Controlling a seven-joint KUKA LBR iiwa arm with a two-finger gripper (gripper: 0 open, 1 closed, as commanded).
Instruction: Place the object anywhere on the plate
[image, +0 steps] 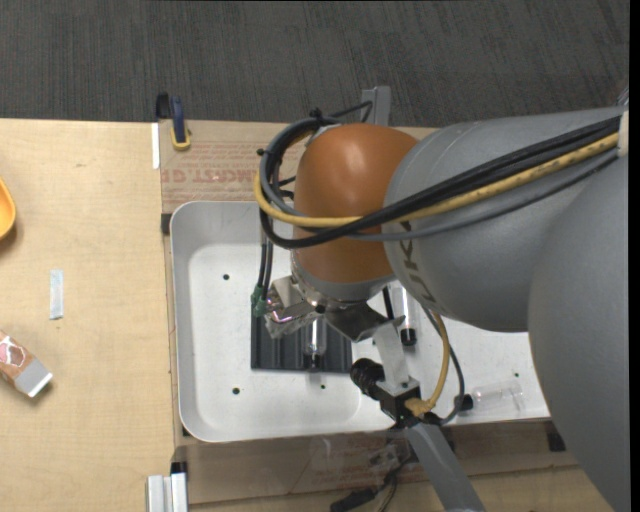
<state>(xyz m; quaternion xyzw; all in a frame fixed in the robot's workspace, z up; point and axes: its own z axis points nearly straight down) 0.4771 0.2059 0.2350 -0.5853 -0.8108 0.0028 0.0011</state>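
Observation:
My gripper (314, 352) hangs low over the middle of the white bin (205, 300), under the orange band (350, 195) of the arm. Directly beneath it lies a dark, ribbed flat plate (272, 350) on the bin floor, partly covered by the wrist and cables. The arm hides whatever may lie between the gripper and the plate.
The grey arm body covers the right half of the view. On the wooden bench to the left lie a small white strip (56, 295), a red-and-white packet (20, 366) and an orange item (4, 210) at the edge. A blue clamp (178, 120) sits at the bin's far corner.

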